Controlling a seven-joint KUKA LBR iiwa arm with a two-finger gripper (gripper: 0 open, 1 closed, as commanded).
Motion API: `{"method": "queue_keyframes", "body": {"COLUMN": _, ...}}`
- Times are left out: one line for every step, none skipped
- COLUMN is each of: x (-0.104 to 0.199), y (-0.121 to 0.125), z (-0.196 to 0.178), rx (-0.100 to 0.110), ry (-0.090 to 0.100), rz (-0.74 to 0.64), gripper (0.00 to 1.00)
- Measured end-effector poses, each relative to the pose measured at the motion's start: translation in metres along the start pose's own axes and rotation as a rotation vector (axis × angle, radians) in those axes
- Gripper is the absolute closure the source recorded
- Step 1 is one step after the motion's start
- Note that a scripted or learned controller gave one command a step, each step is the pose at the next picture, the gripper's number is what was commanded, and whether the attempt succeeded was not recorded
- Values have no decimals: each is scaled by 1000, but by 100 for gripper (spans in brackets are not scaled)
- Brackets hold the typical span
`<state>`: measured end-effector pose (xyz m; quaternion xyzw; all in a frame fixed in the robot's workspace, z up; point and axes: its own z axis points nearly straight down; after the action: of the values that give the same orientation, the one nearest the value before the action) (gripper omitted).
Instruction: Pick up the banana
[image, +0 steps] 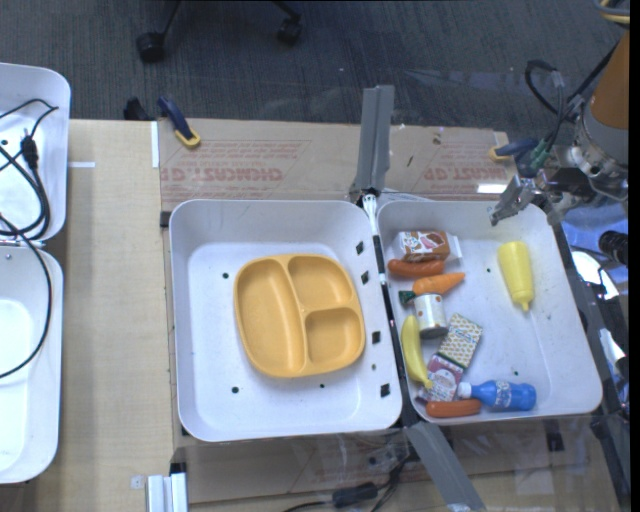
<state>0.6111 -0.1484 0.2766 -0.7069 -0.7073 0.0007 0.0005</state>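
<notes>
two white bins sit side by side; the banana (411, 350) lies along the right bin's (560, 330) left wall, while the gripper (520, 198) hovers over its far-right corner, grip state unclear.

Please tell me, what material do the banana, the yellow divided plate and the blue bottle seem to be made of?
The banana looks like moulded plastic, probably a toy: smooth, even yellow, no brown spots. The yellow divided plate seems matte hard plastic: uniform colour, soft rounded ridges between compartments, no strong glare. The blue bottle appears to be glossy plastic with a white cap, since small highlights show on it. None of this is certain from the look alone.
</notes>
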Motion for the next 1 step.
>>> {"method": "queue_keyframes", "body": {"x": -34, "y": -44, "z": 166, "rx": 1, "ry": 1, "rz": -109, "gripper": 0}}
